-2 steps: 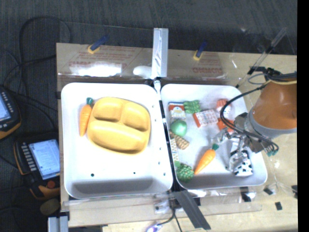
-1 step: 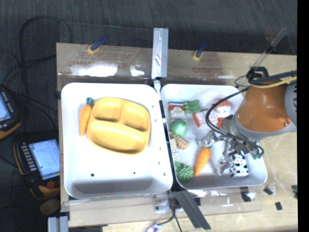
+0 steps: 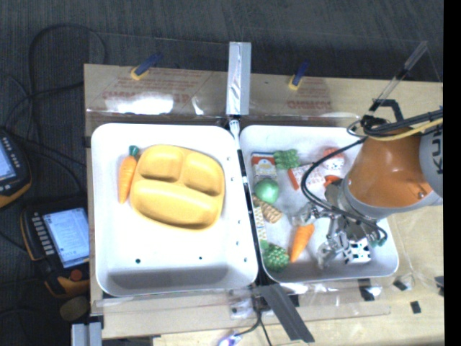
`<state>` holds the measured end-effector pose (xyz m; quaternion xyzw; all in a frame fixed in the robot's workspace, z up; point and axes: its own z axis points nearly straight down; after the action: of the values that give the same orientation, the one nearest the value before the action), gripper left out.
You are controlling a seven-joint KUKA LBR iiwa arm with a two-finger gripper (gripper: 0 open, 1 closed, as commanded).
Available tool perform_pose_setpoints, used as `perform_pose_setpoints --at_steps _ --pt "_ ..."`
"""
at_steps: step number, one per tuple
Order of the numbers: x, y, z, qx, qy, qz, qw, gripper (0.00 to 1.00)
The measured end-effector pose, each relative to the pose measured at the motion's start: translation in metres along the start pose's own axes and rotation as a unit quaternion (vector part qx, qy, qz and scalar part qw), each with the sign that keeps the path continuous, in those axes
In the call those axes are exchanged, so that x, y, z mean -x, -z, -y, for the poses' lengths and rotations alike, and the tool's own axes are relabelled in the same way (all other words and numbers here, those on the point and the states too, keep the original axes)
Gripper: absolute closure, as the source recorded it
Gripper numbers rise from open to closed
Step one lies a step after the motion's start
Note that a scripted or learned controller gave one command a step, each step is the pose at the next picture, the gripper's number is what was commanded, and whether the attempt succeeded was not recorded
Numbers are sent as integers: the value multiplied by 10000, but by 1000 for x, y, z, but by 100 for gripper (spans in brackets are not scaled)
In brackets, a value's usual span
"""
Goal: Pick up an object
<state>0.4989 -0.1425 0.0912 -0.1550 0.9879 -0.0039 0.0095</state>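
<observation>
Two shallow white bins sit side by side on a wooden bench, seen from above at a slant. The left bin [image 3: 108, 265] holds a yellow divided tray [image 3: 176, 186] with a toy carrot [image 3: 127, 176] just beside its left edge. The right bin [image 3: 385, 265] is crowded with small play food: a green ball [image 3: 267, 191], a piece of broccoli [image 3: 287, 158], a waffle-patterned piece [image 3: 271, 212], a leafy green piece [image 3: 274, 255] near the front wall, and a second carrot [image 3: 301, 241] lying tilted in the middle.

The grey arm, with its orange band [image 3: 385, 175], reaches in from the right and hangs low over the front right part of this bin. Its gripper [image 3: 333, 249] points down just right of the second carrot, close to a black-and-white die [image 3: 356, 251]. From here I cannot tell whether the gripper is apart or together, and nothing is plainly caught in it.

The likeliest targets seem to be that carrot or the die. To do this well, the arm should probably centre over one item alone, straddle its narrow side, and stay clear of the bin wall and neighbouring toys before lifting straight up.
</observation>
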Motion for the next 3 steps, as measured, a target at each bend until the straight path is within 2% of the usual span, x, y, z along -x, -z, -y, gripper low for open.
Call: perform_pose_setpoints --at_steps 1,2,3 --pt "5 0 -23 -12 375 -11 9993 0" --pt "6 10 -24 -12 382 -9 9993 100" --pt "6 10 -24 -12 382 -9 9993 0"
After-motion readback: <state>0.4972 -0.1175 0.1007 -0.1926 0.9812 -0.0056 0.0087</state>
